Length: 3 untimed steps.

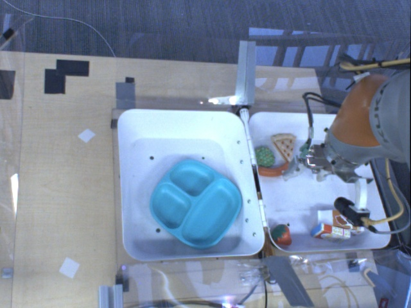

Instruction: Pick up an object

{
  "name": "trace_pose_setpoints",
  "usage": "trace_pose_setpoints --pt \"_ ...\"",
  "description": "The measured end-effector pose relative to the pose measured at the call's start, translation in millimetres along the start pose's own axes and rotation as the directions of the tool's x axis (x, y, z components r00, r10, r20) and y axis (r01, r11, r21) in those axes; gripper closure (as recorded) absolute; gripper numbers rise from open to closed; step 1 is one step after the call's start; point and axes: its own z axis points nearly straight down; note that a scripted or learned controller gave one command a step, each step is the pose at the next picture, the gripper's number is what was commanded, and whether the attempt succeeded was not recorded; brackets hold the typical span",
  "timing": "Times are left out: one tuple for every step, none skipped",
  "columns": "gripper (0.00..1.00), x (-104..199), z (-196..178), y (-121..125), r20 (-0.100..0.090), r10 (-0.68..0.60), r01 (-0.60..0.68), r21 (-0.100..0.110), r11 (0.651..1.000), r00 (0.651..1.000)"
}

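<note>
No readable text, label, brand or number anywhere you look. Small carton [332, 230] in right bin [302, 201], near right corner, carries red, white and blue print, too small and blurred to read. Black square marks [66, 74] on bench [58, 191], far left, bear no lettering.

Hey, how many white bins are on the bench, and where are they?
2. The left shallow white bin holds a blue divided plate. The right shallow white bin holds small toy foods, with the grey arm's gripper over it; the arm may hide some.

Pale wooden bench [58, 191]; dark blue carpet [192, 18] beyond
</note>
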Motion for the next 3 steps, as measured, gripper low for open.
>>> trace_pose_setpoints --pt "0.0 6.3 11.5 71.7 0.001 -0.081 0.081 -0.001 0.997 0.997" --pt "1.0 7.3 -1.2 73.8 0.003 -0.089 0.09 -0.006 0.996 0.996" --pt "1.0 71.4 -86.2 100.6 0.0 0.058 -0.058 -0.002 0.998 0.998"
